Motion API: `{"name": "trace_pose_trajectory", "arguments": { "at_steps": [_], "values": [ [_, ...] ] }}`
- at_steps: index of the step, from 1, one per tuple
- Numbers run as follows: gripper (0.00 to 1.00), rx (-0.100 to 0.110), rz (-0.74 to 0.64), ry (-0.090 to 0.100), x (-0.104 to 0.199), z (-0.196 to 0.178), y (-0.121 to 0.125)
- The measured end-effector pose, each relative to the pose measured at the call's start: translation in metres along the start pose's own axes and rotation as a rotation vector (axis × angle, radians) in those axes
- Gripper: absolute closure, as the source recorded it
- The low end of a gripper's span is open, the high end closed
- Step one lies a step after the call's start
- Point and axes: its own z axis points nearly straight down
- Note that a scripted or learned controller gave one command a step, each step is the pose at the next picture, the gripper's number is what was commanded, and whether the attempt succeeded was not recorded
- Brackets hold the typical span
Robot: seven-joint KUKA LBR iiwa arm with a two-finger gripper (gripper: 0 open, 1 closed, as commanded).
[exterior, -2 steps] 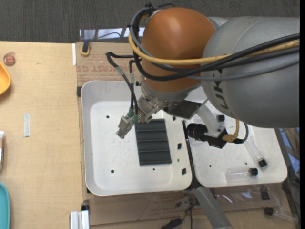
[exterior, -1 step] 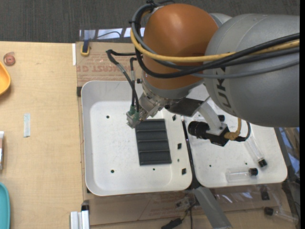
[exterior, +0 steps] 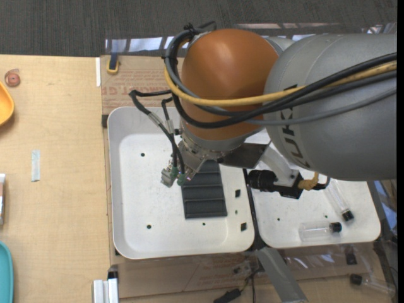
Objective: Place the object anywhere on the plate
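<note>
My gripper (exterior: 204,193) hangs low over the middle of the left white bin (exterior: 136,232), seen as a dark ribbed block under the orange wrist band (exterior: 224,68). The arm's bulk covers the bin's far right part and whatever lies beneath it. In the right bin (exterior: 278,229) lie two clear tubes with black caps (exterior: 344,208) (exterior: 320,230), and a black part with a yellow end (exterior: 278,183) rests near its left wall. No object shows in the gripper from this angle.
On the wooden bench to the left, an orange curved rim (exterior: 4,106) pokes in at the edge and a teal rim (exterior: 4,273) at the bottom corner. A small grey strip (exterior: 35,166) lies between them. Cables (exterior: 158,115) loop from the wrist.
</note>
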Motion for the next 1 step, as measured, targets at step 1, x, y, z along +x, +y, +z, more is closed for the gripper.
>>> {"name": "trace_pose_trajectory", "arguments": {
  "at_steps": [1],
  "values": [
    [0.0,0.0,0.0,0.0,-0.0001,0.0,0.0]
  ]
}}
